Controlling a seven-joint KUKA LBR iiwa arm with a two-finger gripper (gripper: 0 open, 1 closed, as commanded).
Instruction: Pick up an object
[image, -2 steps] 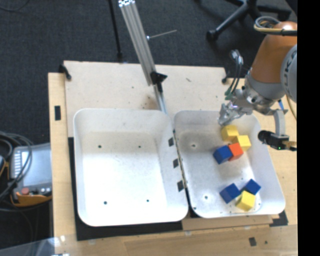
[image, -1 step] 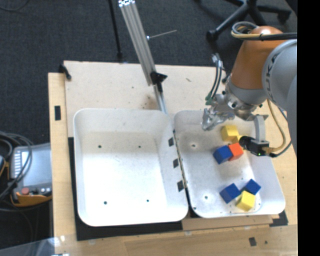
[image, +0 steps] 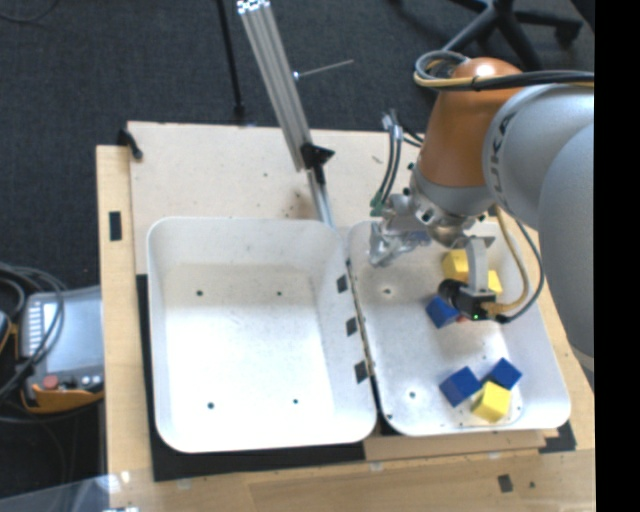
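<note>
Over the right bin (image: 400, 395), near its upper left corner, hangs the gripper (image: 385, 245); whether it is spread or pinched I cannot tell. Blocks lie right of and below it: a yellow one (image: 457, 264) partly hidden by cables, a blue one (image: 441, 312), and near the lower edge two blue (image: 459, 385) (image: 505, 374) touching a yellow (image: 492, 402). Bare floor lies between. The left bin (image: 250, 330) adjoins it.

Even bright light, soft shadows, sharp
</note>
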